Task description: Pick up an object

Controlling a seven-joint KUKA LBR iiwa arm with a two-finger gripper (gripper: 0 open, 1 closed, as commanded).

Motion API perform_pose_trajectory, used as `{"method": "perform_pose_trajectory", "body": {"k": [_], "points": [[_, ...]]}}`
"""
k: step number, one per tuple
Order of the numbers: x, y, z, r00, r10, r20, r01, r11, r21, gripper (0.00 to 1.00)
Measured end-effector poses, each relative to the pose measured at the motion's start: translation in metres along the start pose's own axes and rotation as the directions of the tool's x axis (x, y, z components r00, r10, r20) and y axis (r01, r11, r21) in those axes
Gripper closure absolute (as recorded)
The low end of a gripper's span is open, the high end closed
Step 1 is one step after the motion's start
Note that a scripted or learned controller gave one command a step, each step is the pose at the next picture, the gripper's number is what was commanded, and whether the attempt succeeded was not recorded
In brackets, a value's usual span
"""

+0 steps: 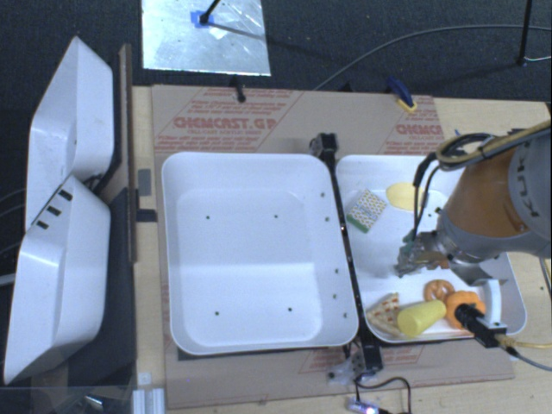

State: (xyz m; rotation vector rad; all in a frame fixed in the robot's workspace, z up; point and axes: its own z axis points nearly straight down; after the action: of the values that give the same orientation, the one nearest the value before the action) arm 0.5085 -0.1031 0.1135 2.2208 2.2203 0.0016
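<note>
a table (147, 317) is seen from above, most of it covered by a printed cardboard sheet (285, 119). two shallow white bins are set on the sheet side by side, their inner rims touching. the left bin (250, 257) is the broader one in the view, and small dark dots are scattered over its floor. the right bin (375, 261) is partly covered by the grey arm (487, 201), which is brought in from the right with its orange band above the bin's middle. the tool (416, 259) is pointed down over a bare patch of the right bin's floor, towards its near half. whether it is spread or pressed together cannot be told, and nothing is seen gripped in it.

the things to be picked are all found in the right bin. a yellow stubby piece (420, 317) is laid along the near wall. a tan wedge (385, 310) is placed just to its left, touching it. a green-and-white checkered block (366, 210) is tilted near the bin's far left side, and a pale yellow flat piece (402, 195) is laid just right of it, by the far wall. an orange ball (466, 300) is set right of the stubby piece, and a small brown ring (438, 289) lies beside the ball, just near of the tool.
</note>
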Motion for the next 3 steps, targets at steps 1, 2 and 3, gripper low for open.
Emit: {"method": "perform_pose_trajectory", "body": {"k": [1, 2, 3], "points": [[0.002, -0.001, -0.042, 1.000, 0.000, 0.000, 0.000, 1.000, -0.002, 1.00], [-0.001, 0.000, -0.104, 1.000, -0.001, 0.000, 0.001, 1.000, -0.004, 1.00], [0.009, 0.001, -0.159, 1.000, -0.001, 0.000, 0.001, 1.000, -0.004, 1.00]]}}
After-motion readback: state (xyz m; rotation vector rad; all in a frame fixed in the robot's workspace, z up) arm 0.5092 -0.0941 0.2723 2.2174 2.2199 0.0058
